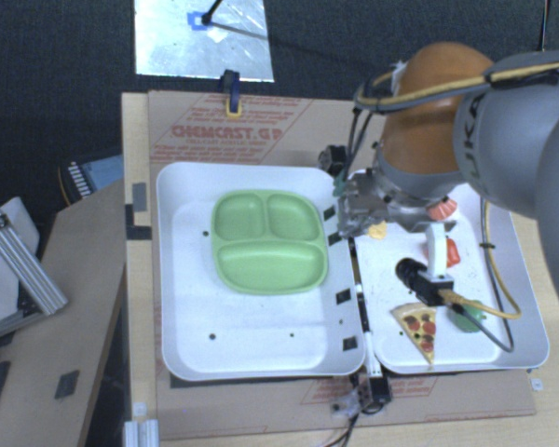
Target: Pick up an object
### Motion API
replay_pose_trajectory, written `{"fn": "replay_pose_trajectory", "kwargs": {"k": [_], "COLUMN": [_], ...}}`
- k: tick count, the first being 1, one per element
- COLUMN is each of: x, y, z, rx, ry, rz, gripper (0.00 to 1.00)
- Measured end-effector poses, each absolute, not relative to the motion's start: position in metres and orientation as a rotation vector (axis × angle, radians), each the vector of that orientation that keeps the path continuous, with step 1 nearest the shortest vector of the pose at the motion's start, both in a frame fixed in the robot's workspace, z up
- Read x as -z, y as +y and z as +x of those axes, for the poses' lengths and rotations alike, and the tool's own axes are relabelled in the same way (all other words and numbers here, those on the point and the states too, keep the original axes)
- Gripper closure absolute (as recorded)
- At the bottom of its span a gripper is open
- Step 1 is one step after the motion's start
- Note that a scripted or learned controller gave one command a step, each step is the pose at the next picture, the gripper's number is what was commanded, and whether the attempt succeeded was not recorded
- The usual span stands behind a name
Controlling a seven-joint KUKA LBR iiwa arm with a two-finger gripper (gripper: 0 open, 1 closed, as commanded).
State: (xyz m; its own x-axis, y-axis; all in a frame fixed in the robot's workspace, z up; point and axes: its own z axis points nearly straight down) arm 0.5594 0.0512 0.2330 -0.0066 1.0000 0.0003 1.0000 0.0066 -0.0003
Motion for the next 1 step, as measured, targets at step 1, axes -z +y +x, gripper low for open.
{"fn": "replay_pose_trajectory", "kwargs": {"k": [1], "x": [-0.2325], "y": [0.1048], "z": [0.5329], "rx": [0.001], "ry": [-2.231], "rz": [-2.209], "gripper": [1.0]}}
